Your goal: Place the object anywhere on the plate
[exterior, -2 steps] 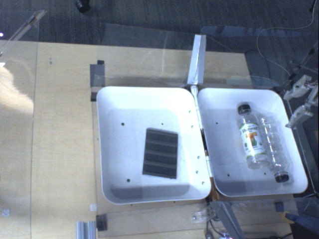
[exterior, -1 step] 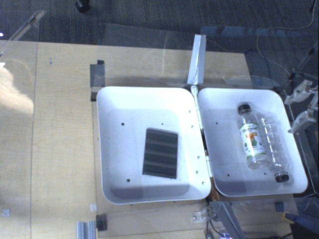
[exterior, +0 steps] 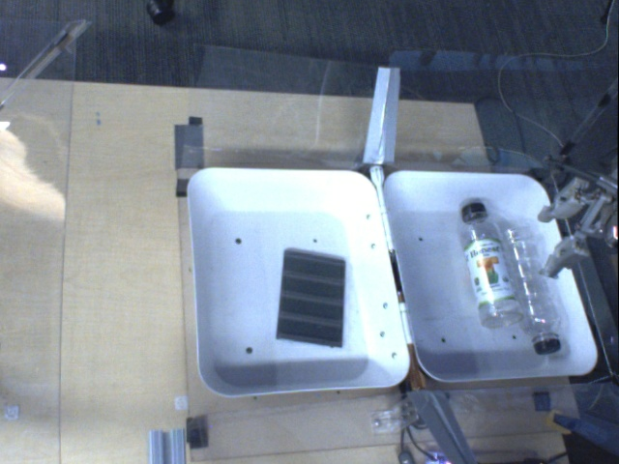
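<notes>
A dark ridged rectangular plate (exterior: 311,297) lies flat in the middle of the left bin (exterior: 222,259). Two clear plastic bottles lie side by side in the right bin (exterior: 426,259). One is a labelled bottle (exterior: 486,267) with its black cap pointing to the far side. The other is a plain bottle (exterior: 532,293) whose black cap points to the near side. My gripper (exterior: 549,241) hangs at the right bin's right rim, just right of the plain bottle. Its fingers are spread open with nothing between them.
A metal upright (exterior: 381,124) rises behind the seam between the two bins. Cables and brackets run along the bench's right side and below the right bin. The wooden bench top stretches out to the left.
</notes>
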`<state>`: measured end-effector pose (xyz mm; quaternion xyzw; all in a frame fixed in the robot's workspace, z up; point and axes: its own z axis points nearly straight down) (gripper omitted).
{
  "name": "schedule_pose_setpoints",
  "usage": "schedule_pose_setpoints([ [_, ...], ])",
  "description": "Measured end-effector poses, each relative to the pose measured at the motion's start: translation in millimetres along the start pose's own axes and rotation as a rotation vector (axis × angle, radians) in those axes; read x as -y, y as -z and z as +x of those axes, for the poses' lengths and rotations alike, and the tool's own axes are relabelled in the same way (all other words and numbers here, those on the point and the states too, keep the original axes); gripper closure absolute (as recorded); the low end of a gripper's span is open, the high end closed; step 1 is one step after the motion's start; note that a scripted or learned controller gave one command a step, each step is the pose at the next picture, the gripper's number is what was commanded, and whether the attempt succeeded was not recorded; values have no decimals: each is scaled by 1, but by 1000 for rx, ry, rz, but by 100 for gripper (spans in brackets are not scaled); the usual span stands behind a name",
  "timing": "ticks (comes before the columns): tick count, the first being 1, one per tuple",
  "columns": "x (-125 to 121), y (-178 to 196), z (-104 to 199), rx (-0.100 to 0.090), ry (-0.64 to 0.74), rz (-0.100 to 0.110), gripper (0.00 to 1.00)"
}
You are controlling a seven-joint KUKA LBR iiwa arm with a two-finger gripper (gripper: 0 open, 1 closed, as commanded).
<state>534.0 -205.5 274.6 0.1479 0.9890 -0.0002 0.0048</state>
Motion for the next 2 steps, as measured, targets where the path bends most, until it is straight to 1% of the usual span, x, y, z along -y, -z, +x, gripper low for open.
schedule_pose_setpoints([
  [1,-1,0,5,2,143,0,0],
  [2,6,10,19,3,279,1,0],
])
